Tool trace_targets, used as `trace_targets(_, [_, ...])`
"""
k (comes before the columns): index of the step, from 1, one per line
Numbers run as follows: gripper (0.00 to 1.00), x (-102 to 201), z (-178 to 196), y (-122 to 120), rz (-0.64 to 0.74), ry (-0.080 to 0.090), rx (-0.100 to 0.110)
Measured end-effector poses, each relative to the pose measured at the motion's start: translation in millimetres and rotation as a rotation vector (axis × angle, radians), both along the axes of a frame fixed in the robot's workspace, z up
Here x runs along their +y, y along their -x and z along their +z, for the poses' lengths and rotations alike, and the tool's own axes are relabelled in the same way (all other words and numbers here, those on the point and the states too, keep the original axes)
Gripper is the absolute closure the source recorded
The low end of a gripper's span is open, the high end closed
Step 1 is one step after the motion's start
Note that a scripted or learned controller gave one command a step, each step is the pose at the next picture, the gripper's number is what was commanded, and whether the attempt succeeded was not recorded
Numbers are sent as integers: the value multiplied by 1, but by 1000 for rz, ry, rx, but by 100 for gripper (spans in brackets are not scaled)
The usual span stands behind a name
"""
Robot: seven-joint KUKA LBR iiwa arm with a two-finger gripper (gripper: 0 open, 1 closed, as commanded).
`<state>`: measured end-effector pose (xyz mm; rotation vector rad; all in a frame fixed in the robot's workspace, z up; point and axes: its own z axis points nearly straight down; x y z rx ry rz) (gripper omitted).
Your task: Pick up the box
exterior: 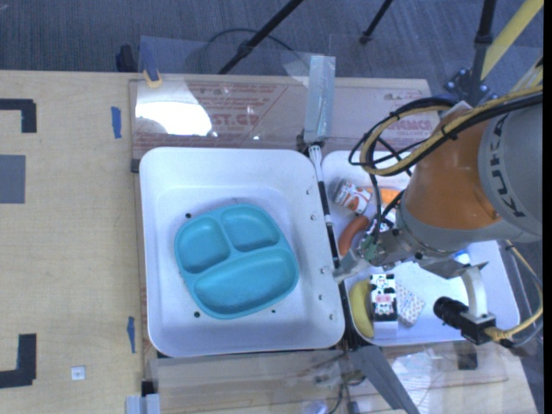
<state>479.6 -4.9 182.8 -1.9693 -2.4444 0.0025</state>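
The pincer (pixel 373 250) hangs low over the right bin (pixel 509 257), close to the wall it shares with the left bin; wrist hardware and cables cover its tips, so I cannot tell whether it is wide, narrow or holding anything. Above it rises the grey arm with its orange band (pixel 448 175), which hides much of that bin.

Just below the pincer, toward the bin's near edge, lies the box (pixel 384 300), a small carton with a black-and-white printed face. It appears to lie apart from the pincer, not lifted. Touching or nearly touching the box on the side toward the left bin is a banana (pixel 360 307); on its other side sits a pale spotted item (pixel 408 304) that I cannot identify. Beyond the pincer, farther from the box, lie an orange carrot-like piece (pixel 348 233) and a small can with a red-and-white label (pixel 352 197).

The left bin (pixel 159 231) holds a teal divided plate (pixel 237 259), well apart from the box.

To do this step well, the pincer should centre itself over the box, turn so its fingers straddle the carton's narrower sides, and descend clear of the banana. The crowding is likely the main risk: a finger landing on the banana could nudge the box away.
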Motion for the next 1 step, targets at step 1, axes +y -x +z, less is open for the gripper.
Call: trace_targets(1, [0, -3, 0, 0, -12, 0, -1])
